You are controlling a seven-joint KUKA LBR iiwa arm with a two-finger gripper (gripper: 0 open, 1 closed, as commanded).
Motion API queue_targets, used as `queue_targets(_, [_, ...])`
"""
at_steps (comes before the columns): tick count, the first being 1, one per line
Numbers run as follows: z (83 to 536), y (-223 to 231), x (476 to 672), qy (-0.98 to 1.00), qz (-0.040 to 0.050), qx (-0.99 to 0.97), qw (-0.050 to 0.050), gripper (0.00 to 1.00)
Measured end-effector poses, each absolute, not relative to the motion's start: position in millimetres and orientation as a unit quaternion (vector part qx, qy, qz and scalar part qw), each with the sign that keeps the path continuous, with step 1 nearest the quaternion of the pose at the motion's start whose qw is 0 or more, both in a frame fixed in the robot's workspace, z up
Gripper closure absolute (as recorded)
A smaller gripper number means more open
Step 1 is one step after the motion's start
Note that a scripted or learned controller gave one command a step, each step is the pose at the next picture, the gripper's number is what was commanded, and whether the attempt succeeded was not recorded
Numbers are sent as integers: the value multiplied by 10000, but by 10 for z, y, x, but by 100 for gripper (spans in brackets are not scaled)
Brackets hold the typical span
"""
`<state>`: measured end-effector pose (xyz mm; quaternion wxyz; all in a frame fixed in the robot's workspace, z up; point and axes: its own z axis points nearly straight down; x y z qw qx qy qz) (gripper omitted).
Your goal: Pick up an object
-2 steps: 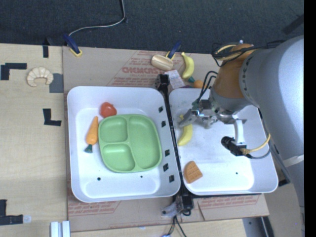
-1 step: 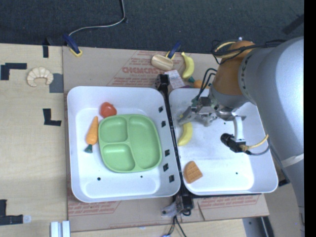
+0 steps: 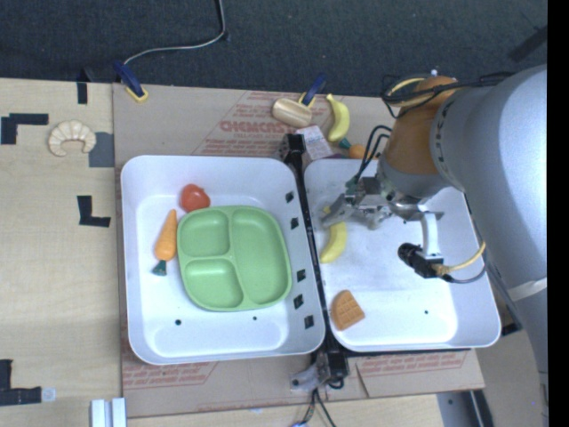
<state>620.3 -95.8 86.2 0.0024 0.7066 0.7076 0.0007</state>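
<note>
The right bin point(image 3: 444, 323) holds a yellow banana point(image 3: 333, 242) near its left wall and an orange bread-like piece point(image 3: 347, 310) toward the front left. My gripper point(image 3: 342, 210) hangs low over the upper left of this bin, just above the top end of the banana. Its metal fingers point(image 3: 336, 207) point left and appear slightly spread, with nothing visible between them. The left bin point(image 3: 147, 327) holds a green divided plate point(image 3: 235, 258), a carrot point(image 3: 166, 236) and a red tomato point(image 3: 194, 197).
A second banana point(image 3: 338, 118), a bread roll point(image 3: 292, 110) and a small packet point(image 3: 313, 140) lie on the cardboard behind the bins. A croissant point(image 3: 71, 137) sits at far left. A black cabled part point(image 3: 418, 258) of the arm hangs over the right bin.
</note>
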Motion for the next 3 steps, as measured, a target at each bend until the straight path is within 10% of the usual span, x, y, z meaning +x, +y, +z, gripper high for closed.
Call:
queue_targets(1, [863, -957, 6137, 7075, 5, 7067, 26, 0])
queue_targets(2, [958, -958, 6136, 7074, 3, 7068, 26, 100])
queue_targets(3, [1843, -394, 5776, 7080, 2, 7062, -5, 100])
